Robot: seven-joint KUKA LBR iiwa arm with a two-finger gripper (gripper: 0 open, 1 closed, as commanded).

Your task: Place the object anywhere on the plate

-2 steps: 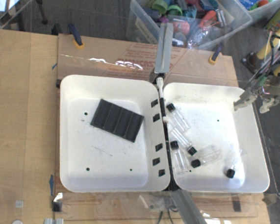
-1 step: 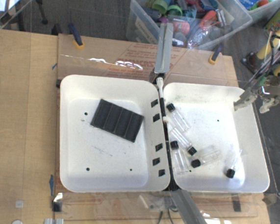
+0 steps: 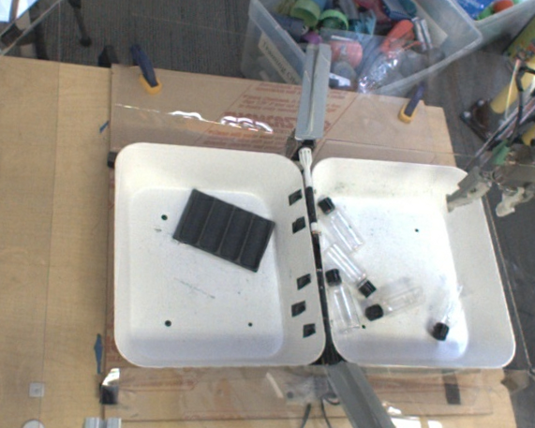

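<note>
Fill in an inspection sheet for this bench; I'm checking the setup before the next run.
Surface: wooden bench bearing left bin and right bin side by side.
Job's things: black ribbed plate lies flat in the left bin; clear vials with black caps lie scattered in the right bin.
Clutter: one loose black cap.
Grippers: gripper over the right bin's far right corner, nothing seen between its fingers.
Cables: bundle at the arm.
Surroundings: clear tub of colourful items behind the bins.
</note>
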